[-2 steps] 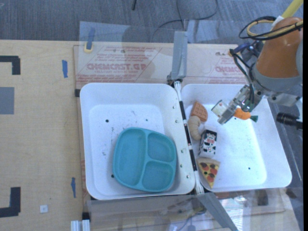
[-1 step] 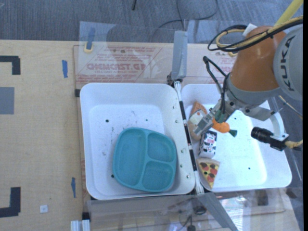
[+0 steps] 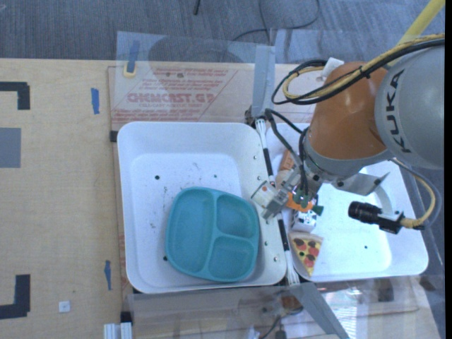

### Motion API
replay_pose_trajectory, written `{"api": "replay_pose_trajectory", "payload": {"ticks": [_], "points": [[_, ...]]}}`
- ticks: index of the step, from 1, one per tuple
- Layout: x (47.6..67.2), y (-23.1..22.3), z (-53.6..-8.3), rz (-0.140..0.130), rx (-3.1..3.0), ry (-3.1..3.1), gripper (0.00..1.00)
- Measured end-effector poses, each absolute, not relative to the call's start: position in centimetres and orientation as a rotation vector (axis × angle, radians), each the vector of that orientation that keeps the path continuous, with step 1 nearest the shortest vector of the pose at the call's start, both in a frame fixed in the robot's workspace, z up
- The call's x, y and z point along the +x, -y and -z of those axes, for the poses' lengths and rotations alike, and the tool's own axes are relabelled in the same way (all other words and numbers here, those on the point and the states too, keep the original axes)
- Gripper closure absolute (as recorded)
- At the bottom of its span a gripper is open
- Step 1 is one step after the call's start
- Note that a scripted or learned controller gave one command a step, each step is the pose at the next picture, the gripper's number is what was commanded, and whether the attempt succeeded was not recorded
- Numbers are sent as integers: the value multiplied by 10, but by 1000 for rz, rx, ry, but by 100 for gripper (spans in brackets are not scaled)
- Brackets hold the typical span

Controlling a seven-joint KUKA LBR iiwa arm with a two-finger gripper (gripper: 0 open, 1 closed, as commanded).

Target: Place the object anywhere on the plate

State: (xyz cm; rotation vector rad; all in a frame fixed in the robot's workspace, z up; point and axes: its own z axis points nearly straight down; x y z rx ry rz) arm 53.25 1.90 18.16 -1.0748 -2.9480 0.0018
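Observation:
A teal plate [image 3: 212,235] with three compartments lies in the left bin [image 3: 141,154], toward its front right corner. My gripper [image 3: 284,198] hangs low over the left edge of the right bin [image 3: 395,260], just right of the wall between the bins. A small orange and green object [image 3: 305,203] sits right against the gripper's tip. A white cube with dark marks [image 3: 305,222] lies just below it. A toy pizza slice [image 3: 306,250] rests near the right bin's front left corner. The arm's orange band hides the back of that bin.
A small orange item [image 3: 286,162] peeks out beside the dividing wall under the arm. A black cylinder [image 3: 374,215] juts from the wrist over the right bin. Cables loop above the arm. The bench to the left is bare wood with blue tape marks.

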Motion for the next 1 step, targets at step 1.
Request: {"api": "replay_pose_trajectory", "payload": {"ticks": [1], "points": [[533, -19, -182, -1, -1076, 2949, 0]]}}
